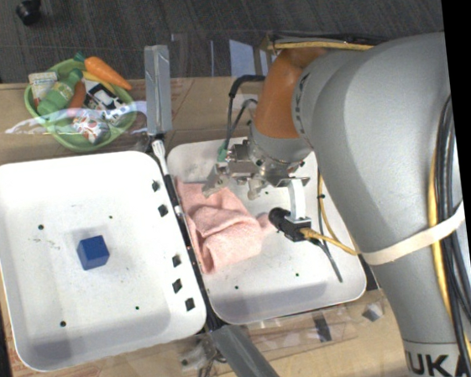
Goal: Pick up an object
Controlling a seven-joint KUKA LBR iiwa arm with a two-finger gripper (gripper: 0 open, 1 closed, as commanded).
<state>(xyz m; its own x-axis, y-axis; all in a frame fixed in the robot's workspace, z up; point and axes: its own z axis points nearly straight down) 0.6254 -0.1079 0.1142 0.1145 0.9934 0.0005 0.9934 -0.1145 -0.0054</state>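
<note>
**Desk:** What are we looking at?

**Photographer:** A grey robot arm with an orange band above its wrist (363, 118) reaches in from three o'clock. Its metal two-finger gripper (227, 176) hangs low over the right-hand shallow white bin (273, 297), at the ten o'clock part of that bin.

**Desk:** And the thing it is after?

**Photographer:** Most likely the crumpled pink cloth (220, 223), bunched against the bin's nine o'clock wall. The gripper sits over the cloth's twelve o'clock edge, touching it or just above; the slant makes that hard to call.

**Desk:** Is it holding anything?

**Photographer:** I cannot tell. The wrist hardware crowds the tips, so whether they stand apart or together is unreadable, and no fabric visibly rises with them.

**Desk:** Why go in at the edge?

**Photographer:** My reading: a raised fold offers soft material to pinch, where flat cloth would not. The wall beside it leaves little room, which could make a grasp slip.

**Desk:** Anything else in shot?

**Photographer:** A small blue cube (93, 251) sits alone in the left-hand shallow white bin (34, 350), well apart from the arm. At eleven o'clock, off the bins, a green bowl (69, 135) holds odd toys, including an orange carrot-shaped one (104, 70). A black cable plug (286, 224) dangles over the right bin at the cloth's three o'clock.
</note>
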